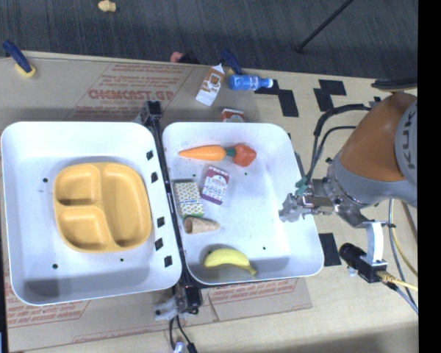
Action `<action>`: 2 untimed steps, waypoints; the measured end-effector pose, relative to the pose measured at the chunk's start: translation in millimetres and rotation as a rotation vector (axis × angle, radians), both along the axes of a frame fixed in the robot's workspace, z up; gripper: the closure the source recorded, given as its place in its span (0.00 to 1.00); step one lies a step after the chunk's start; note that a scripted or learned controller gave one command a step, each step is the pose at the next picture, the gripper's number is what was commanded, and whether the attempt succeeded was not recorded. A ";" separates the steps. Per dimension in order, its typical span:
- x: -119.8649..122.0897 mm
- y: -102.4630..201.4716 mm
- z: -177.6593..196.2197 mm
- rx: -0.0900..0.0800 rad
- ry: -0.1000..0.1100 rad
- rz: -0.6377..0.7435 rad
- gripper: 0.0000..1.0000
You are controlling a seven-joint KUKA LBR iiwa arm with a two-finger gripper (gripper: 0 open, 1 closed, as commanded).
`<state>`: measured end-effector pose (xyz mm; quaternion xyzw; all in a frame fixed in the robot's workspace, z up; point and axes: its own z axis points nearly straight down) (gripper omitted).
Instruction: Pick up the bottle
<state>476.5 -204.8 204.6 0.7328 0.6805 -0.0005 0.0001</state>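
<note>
A small blue bottle (245, 83) lies on its side on the bench, behind the far edge of the right bin (303, 250) and outside it. My gripper (291, 209) hangs over the right bin's right rim, about midway along it. That puts it well in front of the bottle and a little to its right. Nothing shows in the gripper. The grey arm with its orange band (378, 149) reaches in from the right.
The right bin holds a carrot (203, 153), a red fruit (244, 154), a maroon carton (214, 184), a cracker (187, 197), a cone (200, 225) and a banana (228, 260). A yellow divided plate (103, 204) sits in the left bin. Two small cartons (210, 86) lie near the bottle.
</note>
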 end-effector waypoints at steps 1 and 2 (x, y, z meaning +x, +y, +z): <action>-0.3 0.4 -6.0 0.003 0.003 0.376 1.00; -0.4 -6.4 4.3 0.001 0.002 -0.014 1.00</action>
